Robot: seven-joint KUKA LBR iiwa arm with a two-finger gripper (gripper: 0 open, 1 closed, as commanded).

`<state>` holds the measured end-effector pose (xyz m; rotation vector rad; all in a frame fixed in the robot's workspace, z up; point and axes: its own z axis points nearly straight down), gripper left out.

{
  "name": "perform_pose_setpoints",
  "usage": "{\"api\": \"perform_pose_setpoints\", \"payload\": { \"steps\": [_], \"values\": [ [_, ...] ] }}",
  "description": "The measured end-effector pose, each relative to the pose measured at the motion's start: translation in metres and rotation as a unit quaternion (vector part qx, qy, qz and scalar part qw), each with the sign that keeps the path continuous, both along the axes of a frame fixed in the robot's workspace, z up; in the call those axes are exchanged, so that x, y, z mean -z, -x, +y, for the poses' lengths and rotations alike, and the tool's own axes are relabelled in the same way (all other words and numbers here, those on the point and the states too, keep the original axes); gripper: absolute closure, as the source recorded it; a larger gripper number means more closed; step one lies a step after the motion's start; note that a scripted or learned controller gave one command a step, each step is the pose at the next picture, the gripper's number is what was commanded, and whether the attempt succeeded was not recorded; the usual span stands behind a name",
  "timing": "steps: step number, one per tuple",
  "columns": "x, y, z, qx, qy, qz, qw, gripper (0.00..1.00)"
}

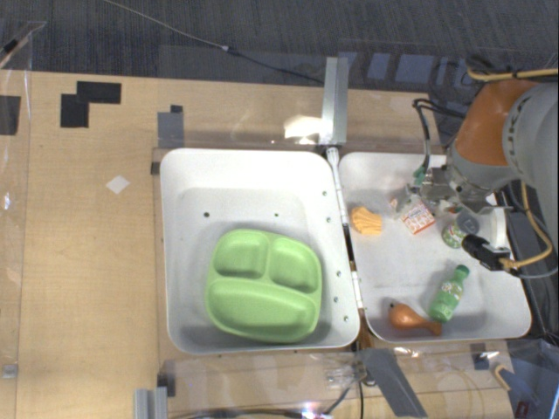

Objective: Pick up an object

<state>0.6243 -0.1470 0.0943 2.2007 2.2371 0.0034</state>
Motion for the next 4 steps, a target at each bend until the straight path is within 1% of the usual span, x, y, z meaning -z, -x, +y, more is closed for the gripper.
{"api": "perform_pose_setpoints", "payload": {
  "steps": [1,2,3,4],
  "values": [
    [-0.009,-0.002,0.001,-0.002,-0.0005,-0.001,1.0000,1.00],
    [-0.112,-0.031,0.099,-0.081,-0.0005,0.000,0.9967,1.00],
    [-0.009,-0.012,0.049,-0.044,-0.0003,0.002,0.9990,1.00],
    [-0.010,-0.013,0.049,-0.044,-0.0004,0.002,0.9990,0.00]
  ]
}}
